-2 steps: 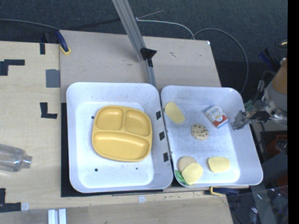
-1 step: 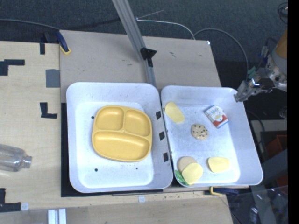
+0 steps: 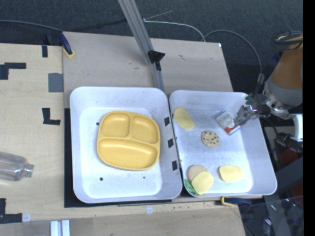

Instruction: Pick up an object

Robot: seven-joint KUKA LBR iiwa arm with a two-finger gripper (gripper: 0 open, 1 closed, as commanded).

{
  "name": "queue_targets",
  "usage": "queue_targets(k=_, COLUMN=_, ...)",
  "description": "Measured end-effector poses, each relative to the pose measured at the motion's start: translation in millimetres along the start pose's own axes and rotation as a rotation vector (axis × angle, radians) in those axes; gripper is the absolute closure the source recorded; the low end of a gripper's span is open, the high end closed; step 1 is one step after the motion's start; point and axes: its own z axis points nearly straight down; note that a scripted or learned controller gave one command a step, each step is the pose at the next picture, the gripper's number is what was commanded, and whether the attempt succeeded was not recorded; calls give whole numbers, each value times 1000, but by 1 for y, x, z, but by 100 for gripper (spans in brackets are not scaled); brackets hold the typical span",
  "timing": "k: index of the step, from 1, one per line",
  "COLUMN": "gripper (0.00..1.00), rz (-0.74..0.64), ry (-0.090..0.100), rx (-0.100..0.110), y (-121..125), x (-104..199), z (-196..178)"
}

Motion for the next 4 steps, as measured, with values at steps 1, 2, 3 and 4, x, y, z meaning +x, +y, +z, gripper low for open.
queue_targets(k=1, gripper=100, rz=-3, ry=-3, rx=-8, y=2, x=0, z=-15)
queue_targets(k=2, gripper=100, rz=-1, ry=0, rx=-3, y=-21, x=24, z=14)
queue_targets(k=3, gripper=100, rz=-2, ry=0, rx=-7, y=-19, x=24, z=2)
queue_targets(k=4, gripper=100, rz=-4, ry=1, rx=-6, y=-20, x=25, z=-7)
